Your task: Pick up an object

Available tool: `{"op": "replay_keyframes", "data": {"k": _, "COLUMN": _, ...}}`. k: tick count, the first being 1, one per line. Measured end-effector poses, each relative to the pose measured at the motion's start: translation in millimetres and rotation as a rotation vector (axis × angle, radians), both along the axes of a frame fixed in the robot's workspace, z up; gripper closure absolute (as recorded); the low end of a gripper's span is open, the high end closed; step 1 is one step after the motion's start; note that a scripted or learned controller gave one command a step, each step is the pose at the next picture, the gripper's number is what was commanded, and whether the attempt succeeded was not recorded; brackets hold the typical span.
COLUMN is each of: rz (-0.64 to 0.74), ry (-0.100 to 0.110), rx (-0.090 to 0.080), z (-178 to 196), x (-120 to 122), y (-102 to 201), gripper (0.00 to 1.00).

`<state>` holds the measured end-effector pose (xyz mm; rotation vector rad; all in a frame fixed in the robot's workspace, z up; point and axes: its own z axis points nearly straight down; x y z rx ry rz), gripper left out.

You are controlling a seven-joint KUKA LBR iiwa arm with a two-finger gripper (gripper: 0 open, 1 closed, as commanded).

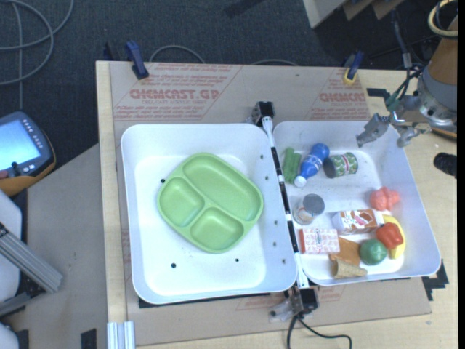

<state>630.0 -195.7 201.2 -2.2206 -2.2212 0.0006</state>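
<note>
Two bins, one tray, one gripper.
Left bin: tray. Right bin: roughly ten items. Jaws apart, holding nothing.

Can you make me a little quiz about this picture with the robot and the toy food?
1. True or false: the green divided plate lies in the left bin.
2. What sits closest to the blue bottle?
A. the green ball
B. the red pepper
C. the green bottle
3. Fill in: the end effector is over the ____ corner of the right bin, above the toys.

Key
1. True.
2. C. The two bottles lie side by side near the divider between the bins.
3. Far right corner, the one nearest the arm.
</note>
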Motion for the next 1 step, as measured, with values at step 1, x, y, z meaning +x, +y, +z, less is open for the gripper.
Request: {"op": "replay_keyframes", "data": {"k": 1, "rz": -0.004, "ry": 0.007, "rx": 0.001, "z": -46.2, "x": -38.6, "y": -30.0, "gripper": 0.0}}
